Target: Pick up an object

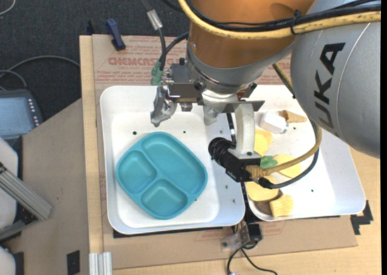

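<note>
Over the left bin (115, 147), the gripper (184, 110) hangs above bare floor beyond the blue divided tray (161, 174); its finger opening cannot be judged.

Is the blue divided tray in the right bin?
No, the blue tray lies flat in the left bin.

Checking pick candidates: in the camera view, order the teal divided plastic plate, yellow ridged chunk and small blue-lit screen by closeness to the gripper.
1. Teal divided plastic plate, left bin, beside the gripper.
2. Yellow ridged chunk, right bin, near edge.
3. Small blue-lit screen, the view's far left.
</note>
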Controlling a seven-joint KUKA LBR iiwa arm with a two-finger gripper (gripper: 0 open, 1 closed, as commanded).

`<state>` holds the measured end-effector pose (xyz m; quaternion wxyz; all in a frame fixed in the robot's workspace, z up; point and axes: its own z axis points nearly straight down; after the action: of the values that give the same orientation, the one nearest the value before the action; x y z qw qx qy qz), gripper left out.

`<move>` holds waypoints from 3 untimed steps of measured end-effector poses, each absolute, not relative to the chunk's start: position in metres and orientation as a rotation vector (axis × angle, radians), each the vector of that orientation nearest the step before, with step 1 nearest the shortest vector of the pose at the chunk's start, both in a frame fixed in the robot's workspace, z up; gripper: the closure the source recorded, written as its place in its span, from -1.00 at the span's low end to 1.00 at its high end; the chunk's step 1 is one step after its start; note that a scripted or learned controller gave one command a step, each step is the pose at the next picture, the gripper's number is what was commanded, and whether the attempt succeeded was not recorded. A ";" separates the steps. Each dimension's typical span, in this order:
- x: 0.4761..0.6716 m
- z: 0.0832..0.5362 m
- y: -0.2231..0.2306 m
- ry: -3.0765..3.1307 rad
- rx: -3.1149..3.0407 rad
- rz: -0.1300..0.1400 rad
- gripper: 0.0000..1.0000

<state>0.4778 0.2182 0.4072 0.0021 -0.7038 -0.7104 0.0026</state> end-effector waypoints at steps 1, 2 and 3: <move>0.479 0.421 0.214 -2.225 -2.218 -0.001 1.00; 0.519 0.543 0.142 -2.220 -2.238 -0.023 1.00; 0.484 0.435 0.115 -2.212 -2.222 0.017 1.00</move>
<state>0.4836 0.1150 0.4345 0.0031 -0.7086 -0.7056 0.0055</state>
